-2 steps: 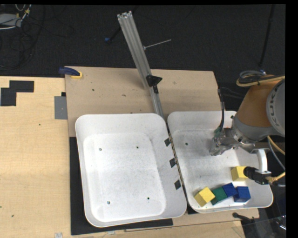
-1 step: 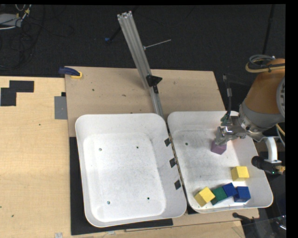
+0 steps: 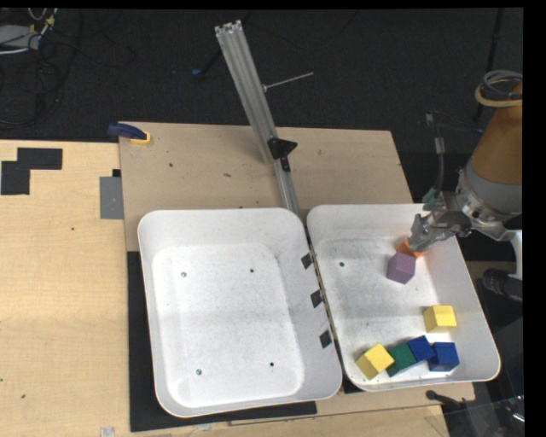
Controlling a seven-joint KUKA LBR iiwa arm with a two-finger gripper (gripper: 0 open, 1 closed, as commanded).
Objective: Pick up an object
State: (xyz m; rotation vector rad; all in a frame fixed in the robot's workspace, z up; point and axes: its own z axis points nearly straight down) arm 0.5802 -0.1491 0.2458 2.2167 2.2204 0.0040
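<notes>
Camera view: arm (image 3: 499, 162) angles its end effector (image 3: 424, 232), grip unclear, seemingly above purple block (image 3: 401, 267).

Light wooden bench (image 3: 60, 282), slanted aluminium rail (image 3: 249, 94) rising from its far edge, dark floor (image 3: 128, 77) with cables (image 3: 30, 26) behind

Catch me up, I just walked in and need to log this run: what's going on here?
A grey robot arm reaches in from the right, its pincer low over the right bin, just above a purple block and a small orange piece. Yellow, green and blue blocks lie near that bin's front edge.
</notes>
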